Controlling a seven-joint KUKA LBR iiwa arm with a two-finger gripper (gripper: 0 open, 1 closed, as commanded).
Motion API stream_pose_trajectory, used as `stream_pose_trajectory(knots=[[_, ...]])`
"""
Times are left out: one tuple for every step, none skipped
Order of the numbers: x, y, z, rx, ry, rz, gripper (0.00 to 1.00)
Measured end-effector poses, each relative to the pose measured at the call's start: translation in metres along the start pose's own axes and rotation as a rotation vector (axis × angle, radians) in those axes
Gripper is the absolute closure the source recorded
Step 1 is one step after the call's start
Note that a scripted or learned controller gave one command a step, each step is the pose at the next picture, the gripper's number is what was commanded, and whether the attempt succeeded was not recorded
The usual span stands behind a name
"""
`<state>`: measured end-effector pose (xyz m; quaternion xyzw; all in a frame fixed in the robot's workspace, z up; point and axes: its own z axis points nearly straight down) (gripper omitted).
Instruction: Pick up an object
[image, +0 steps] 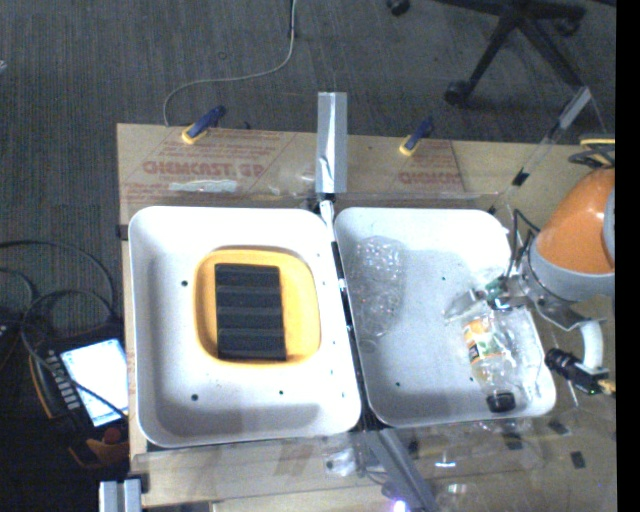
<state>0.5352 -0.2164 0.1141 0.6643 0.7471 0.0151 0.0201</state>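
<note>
The arm enters from the right, its orange band above the wrist sitting over the right bin's right edge. The gripper is low at that edge, and whether it is spread or closed cannot be told; glare and clear plastic mask it.

Directly below and touching the gripper area lies a clear plastic bottle with a printed label and a dark cap, lengthwise along the bin's right wall, the cap end farthest from the gripper. Judged as the likely target, since it is the nearest object. No part of it is seen lifted or clamped, so no hold is recorded.

Well to the gripper's left, in the same bin, lies a second transparent item, faint against the white floor; its form is uncertain.

Farther left, across the divider, the left bin holds a yellow tray with a black ribbed block seated in it, well apart from the gripper.

Assessment: pick-up not yet accomplished. Risk: slick, rounded bottle beside the wall may slip or roll.
</note>
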Motion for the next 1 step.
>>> stream_pose_trajectory(knots=[[0.0777,0.0365,-0.0818,0.048,0.016,-0.23,1.0]])
